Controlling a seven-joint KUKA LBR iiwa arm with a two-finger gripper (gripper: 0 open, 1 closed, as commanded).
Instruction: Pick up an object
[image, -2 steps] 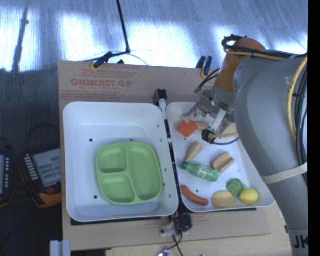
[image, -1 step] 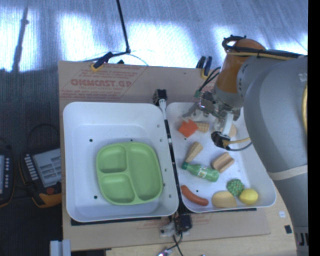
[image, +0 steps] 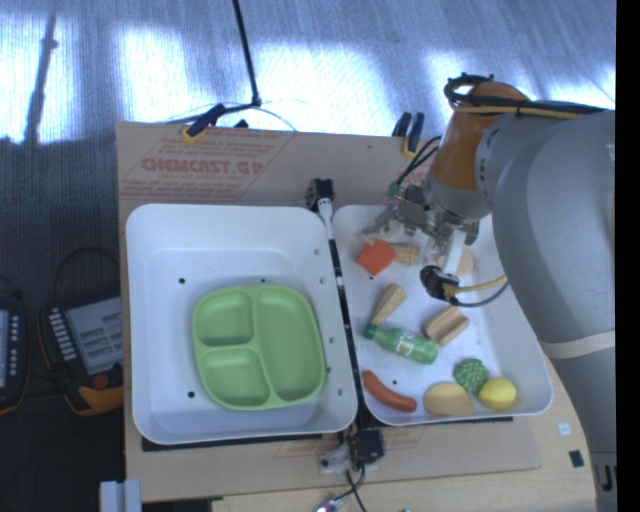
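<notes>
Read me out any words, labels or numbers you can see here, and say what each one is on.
"CHEMCAST GP", red print on the brown board under the bins; the last letters are blurry, so that part is uncertain.
Smaller red print beneath it: too blurred to read.
Green bottle: pale label, too small to read.
Device with buttons at far left: markings unreadable.

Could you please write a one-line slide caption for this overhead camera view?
KUKA arm's end effector poised over the right bin of toy food, beside an orange block; a green divided plate sits in the left bin.
</notes>
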